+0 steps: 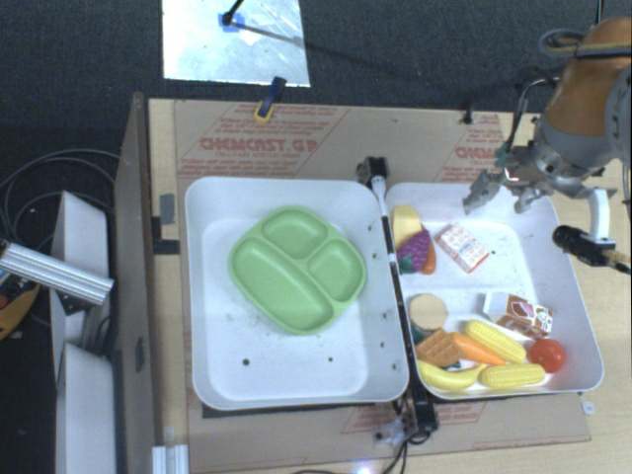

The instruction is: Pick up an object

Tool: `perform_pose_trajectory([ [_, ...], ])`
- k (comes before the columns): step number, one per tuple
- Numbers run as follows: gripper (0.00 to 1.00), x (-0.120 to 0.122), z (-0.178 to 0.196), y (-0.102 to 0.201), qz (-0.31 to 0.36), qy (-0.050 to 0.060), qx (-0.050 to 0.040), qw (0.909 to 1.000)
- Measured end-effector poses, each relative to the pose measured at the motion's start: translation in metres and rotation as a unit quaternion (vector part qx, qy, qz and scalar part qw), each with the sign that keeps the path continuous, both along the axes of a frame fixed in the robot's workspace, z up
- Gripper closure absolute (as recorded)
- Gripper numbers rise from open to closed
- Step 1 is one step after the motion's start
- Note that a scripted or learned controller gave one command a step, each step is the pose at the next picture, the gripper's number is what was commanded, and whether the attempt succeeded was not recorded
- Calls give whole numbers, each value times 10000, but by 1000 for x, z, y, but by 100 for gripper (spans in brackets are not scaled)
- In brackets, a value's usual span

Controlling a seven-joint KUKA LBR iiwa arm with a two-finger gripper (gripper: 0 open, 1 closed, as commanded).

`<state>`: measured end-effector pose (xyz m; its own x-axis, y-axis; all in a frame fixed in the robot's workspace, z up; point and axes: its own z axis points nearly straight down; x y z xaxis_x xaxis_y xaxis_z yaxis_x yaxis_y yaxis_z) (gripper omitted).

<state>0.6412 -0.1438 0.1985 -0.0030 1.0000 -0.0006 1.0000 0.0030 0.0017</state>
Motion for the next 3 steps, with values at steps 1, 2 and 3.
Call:
perform_pose_trajectory([
  [1,0,-61,-58,40,-5,52,21,10000],
  [2,0,-7,-112,39,8,-33,-31,10000],
  [3,100,-5,-95,39,9,-93,-22,10000],
])
